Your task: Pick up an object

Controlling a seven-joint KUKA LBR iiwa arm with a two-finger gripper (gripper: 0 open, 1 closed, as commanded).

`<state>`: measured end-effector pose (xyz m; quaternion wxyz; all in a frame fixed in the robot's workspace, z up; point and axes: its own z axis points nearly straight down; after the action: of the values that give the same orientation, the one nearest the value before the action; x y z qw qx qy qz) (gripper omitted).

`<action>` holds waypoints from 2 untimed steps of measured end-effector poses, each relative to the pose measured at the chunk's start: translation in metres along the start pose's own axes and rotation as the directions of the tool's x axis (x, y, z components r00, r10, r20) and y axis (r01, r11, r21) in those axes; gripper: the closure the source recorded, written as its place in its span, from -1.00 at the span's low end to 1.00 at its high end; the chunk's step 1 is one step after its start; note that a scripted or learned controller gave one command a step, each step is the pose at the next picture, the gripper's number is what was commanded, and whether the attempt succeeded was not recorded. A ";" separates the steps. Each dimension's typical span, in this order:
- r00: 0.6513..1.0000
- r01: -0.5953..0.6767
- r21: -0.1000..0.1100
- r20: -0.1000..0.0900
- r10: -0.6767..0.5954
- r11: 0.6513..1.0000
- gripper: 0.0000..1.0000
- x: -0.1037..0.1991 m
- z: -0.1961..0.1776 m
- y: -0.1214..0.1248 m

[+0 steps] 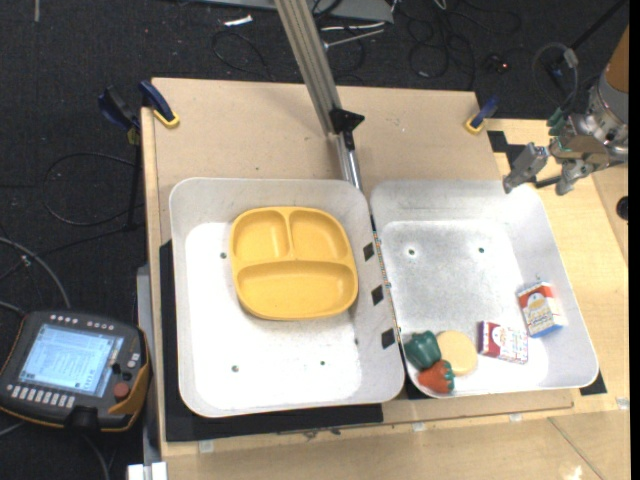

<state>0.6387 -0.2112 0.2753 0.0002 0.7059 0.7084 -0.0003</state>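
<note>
Yellow divided plate [294, 262] sits in your left bin [200, 308]; small cartons [540, 308], a green pepper [422, 347] and other bits cluster in the right bin's [450, 218] near corner. Your gripper [546, 171] hovers released above that bin's far right corner, grasping nothing.

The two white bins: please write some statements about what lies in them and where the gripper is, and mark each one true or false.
1. The yellow divided plastic plate lies in the left white bin. True.
2. The gripper hangs over that plate. False: it is above the far right corner of the right white bin.
3. The small red-and-white carton lies in the right bin. True.
4. The green pepper toy sits on the plate. False: it lies at the right bin's near edge.
</note>
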 end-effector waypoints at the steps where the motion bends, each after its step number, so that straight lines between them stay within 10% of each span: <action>1: 1.000 0.000 0.000 0.000 0.000 1.000 -1.00 0.000 0.000 0.000; 2: 1.000 0.000 0.005 -0.002 0.000 1.000 -1.00 0.010 0.049 -0.002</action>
<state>0.6363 -0.2015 0.2260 -0.0020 0.7060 0.7082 -0.0014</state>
